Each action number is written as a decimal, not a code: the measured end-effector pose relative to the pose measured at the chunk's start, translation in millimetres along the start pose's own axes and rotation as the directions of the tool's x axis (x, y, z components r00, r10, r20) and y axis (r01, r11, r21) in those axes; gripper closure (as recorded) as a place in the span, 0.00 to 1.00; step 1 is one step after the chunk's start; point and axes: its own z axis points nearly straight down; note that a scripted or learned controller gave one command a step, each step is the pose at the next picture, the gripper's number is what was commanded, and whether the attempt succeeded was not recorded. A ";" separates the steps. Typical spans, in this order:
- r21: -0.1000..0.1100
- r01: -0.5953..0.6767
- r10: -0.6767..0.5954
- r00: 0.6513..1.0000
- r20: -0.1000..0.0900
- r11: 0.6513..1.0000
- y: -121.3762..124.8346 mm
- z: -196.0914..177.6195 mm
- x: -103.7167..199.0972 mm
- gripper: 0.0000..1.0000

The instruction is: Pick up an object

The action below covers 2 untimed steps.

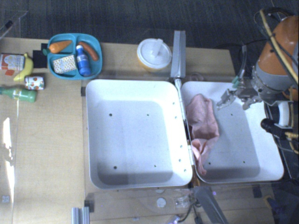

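Left bin (135, 171) bare, right bin (243, 167) has the pink cloth (202, 122) crumpled along its left wall. Tool (232, 96) hovers just right of it, fingers spread, nothing between them. No grasp yet; the whole pick remains.

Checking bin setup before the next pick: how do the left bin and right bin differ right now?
The right bin holds a crumpled pink cloth against its left wall; the left bin shows just bare white floor with small dark dots. The hand hovers over the right bin's upper part, not the left bin. Both are shallow, white, with rounded corners, side by side.
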 end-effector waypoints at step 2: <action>-0.003 0.004 -0.004 1.000 0.000 1.000 1.5 -10.7 1.7 0.00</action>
